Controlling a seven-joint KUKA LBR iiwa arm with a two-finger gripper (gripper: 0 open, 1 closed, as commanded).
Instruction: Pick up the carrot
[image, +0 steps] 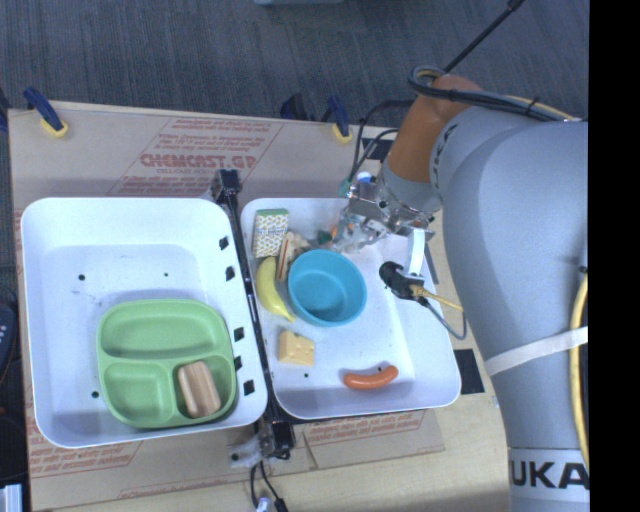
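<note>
Carrot (370, 377): lies flat near the lower edge of the right bin (430, 375), centre-right of the frame, its long axis running left to right, with bare white floor all around it.
Gripper (357, 228): hangs over the upper part of the right bin, just above the blue bowl (327, 287), well apart from the carrot.
Gripper state: I cannot tell whether it is released or clenched; the tip is a small cluttered blur against the bin wall, and nothing can be made out in its grasp.
Step in hand: the reach, judged not yet begun in earnest, since the tool sits at the far end of the bin from its target.
Doing it well: travel toward the lower frame above the bowl's rim rather than through it, then descend straight over the carrot's middle.
Grip line: close across the carrot's short width, not along its length.
Neighbours: the cheese wedge (295, 347) sits to the carrot's left and the banana (268, 288) higher up, both apart from it.
Risk: the carrot is round and may roll toward the bin's lower wall if struck off-centre.
Left bin (60, 250): bears a green tray (165, 360), not involved.
</note>
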